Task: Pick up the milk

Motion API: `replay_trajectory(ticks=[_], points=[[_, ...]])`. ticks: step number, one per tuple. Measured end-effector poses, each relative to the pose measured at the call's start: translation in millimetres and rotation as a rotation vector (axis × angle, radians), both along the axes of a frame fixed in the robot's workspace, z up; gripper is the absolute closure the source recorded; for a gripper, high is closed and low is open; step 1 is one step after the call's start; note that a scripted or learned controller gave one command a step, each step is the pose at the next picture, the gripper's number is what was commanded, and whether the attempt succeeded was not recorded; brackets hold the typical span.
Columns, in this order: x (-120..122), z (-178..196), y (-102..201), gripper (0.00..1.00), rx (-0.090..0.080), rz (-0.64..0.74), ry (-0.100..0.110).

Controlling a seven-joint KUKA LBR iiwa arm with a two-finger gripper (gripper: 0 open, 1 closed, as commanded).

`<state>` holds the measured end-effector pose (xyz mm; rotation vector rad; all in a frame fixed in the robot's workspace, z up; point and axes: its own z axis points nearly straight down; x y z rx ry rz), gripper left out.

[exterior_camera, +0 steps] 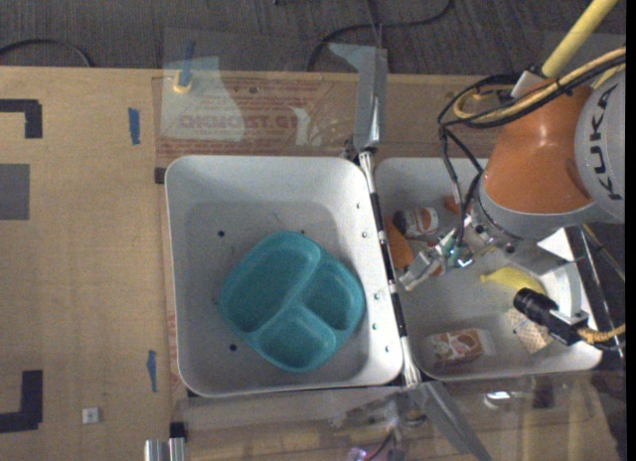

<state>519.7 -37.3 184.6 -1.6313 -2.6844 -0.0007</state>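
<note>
Down in the right bin, gripper low near the left wall, fingers slightly parted, nothing seen between them. Just beside an orange item and a small can. Milk carton lying flat near the front edge, apart from the gripper. "KUKA" readable on the arm. Teal divided plate in the left bin.
</note>
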Motion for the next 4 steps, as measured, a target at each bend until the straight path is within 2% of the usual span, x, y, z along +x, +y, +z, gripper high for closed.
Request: replay_trajectory(ticks=[1,2,3,4], points=[[-38,-96,-64,0.00,-0.001,-0.048,-0.010],[12,-85,-76,0.00,-0.001,0.052,-0.005],[102,-96,-82,0.00,-0.002,0.038,-0.005],[105,-83,-83,1.00,-0.006,0.040,-0.014]])
